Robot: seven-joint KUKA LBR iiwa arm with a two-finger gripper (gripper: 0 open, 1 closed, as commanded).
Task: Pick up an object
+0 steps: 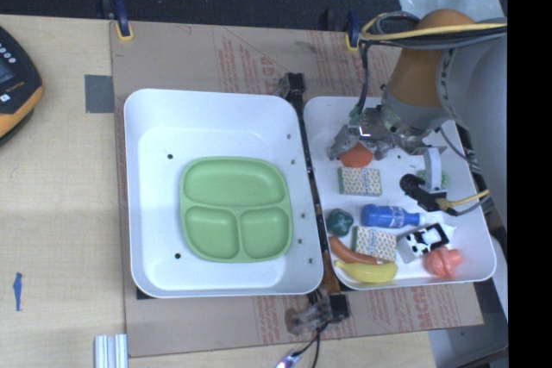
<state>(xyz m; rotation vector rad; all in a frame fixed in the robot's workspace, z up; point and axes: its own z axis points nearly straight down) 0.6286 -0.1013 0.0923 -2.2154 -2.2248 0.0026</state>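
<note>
My gripper (357, 146) hangs low over the back of the right bin (483, 271), reaching in from the right. Its fingers stand open, spread to either side of a small orange-red object (355, 158) that lies on the bin floor just below them. The object's top is partly hidden by the gripper, and I see no lift off the floor. Just in front of it lies a patterned packet (360, 180).
The right bin also holds a blue bottle (390, 215), dark green ball (339, 221), banana (366, 272), second packet (376, 242), pink toy (442, 261) and a black-and-white piece (423, 240). A green divided plate (235, 208) lies in the left bin (147, 185).
</note>
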